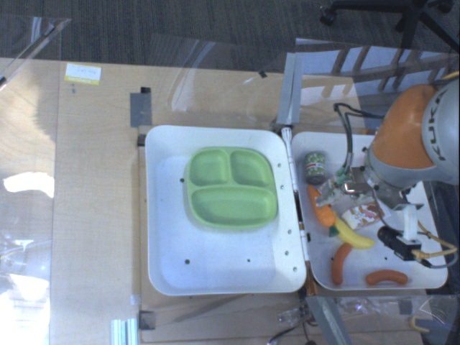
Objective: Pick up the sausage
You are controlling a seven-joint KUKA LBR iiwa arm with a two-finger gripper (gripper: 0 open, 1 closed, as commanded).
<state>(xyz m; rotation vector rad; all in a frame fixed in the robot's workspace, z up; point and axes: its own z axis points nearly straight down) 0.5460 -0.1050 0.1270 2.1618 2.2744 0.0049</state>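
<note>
Surface: pale wooden surface (93,214) carrying two shallow white bins side by side.
Left bin: large white plastic bin (215,264) holding a light green three-compartment plate (231,187); nothing else lies in it.
Right bin: smaller white bin (322,275) crowded with toy food.
Arm: grey arm with an orange band (402,131) leaning in over the right bin from the right.
Tool: the tool (343,191) hangs low over the upper middle of the right bin, above the clutter; I cannot tell how it is set, and nothing shows as gripped.
Sausages: two reddish-orange sausage-shaped pieces, one (387,277) lying flat near the bin's front edge, one (340,262) slanted just left of it.
Banana: yellow toy banana (352,236) between the tool and the sausages.
Carrot: orange carrot piece (323,213) just beside the tool.
Can: small dark round can (315,165) at the bin's back.
Progress: as I judge it, nothing is done yet; both sausages rest in the bin, apart from the tool, so reaching, closing and lifting all remain.
</note>
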